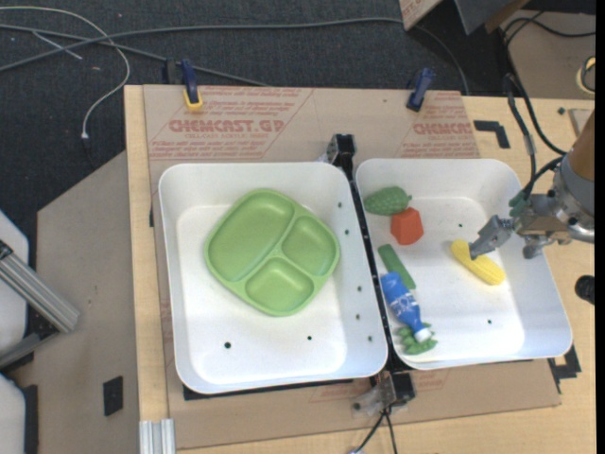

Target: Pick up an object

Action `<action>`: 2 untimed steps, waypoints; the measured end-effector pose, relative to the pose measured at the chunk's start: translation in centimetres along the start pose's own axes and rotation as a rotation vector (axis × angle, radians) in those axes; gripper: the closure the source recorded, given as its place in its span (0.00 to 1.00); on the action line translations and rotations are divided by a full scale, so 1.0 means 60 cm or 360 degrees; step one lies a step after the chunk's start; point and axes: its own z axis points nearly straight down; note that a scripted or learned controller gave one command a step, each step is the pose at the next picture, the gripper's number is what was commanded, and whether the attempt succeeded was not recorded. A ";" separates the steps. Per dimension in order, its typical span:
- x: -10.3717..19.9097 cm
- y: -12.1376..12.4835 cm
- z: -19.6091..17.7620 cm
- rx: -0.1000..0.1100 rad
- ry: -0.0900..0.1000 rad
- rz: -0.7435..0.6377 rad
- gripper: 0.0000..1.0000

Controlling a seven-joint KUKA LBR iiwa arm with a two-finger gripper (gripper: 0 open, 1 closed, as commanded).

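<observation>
The gripper (515,237) sits at the right edge of the frame, over the right bin (544,324), and its two grey fingers stand apart, one reaching down and left toward the middle of the bin, the other shorter on the right. Nothing is between them. The tip of the left finger (487,238) is just beside the upper end of a yellow corn cob (478,262), which lies on the bin floor at a slant; whether the finger actually touches it is hard to tell from here. The grey arm (584,164) comes in behind the gripper at the right edge, with dark cables looping above it.

Further left in the same bin there is a red block (406,226) with a leafy green toy (388,200) just above it, nearly touching. Below them a green stick-shaped piece (397,265) lies along the bin's left wall, and a blue bottle (404,307) lies below that, its cap pointing toward the lower edge of the frame, beside a small green bit (420,344).

The left bin (189,348) holds a light green divided plate (273,251), lying flat near its centre. Both bins rest on a cardboard sheet (236,116) held by two blue clamps (192,85) along its upper edge.
</observation>
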 end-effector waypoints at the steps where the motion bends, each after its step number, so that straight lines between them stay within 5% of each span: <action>1: 0.001 0.004 -0.009 -0.0016 -0.0004 -0.0005 0.00; 2: -0.003 0.009 0.101 -0.0007 0.0000 -0.0004 0.00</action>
